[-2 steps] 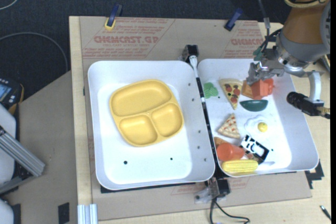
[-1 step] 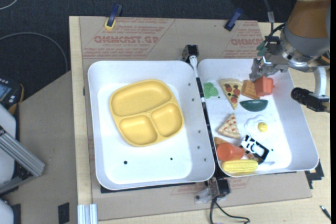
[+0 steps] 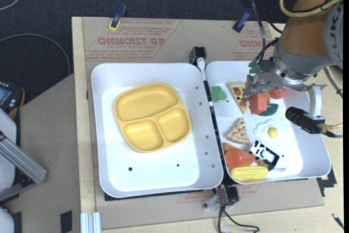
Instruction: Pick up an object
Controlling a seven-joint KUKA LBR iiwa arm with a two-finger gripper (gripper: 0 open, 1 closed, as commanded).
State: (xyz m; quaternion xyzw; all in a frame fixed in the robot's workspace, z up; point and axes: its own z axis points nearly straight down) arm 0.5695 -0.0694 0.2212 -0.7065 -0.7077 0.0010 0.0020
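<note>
My gripper is low in the right bin, near its back. It hangs just over an orange-red block that rests on a teal piece. A pizza slice lies just to the gripper's left and a small red piece just to its right. Whether the gripper touches the orange-red block is hidden by the wrist. Nearer the front lie a second pizza slice, a fried egg, a red tomato, a corn cob and a black-and-white piece.
A green leaf piece lies by the right bin's left wall. The left bin holds a yellow divided plate. A black fitting on the arm juts over the right bin's right side. Clamps sit on the board's back edge.
</note>
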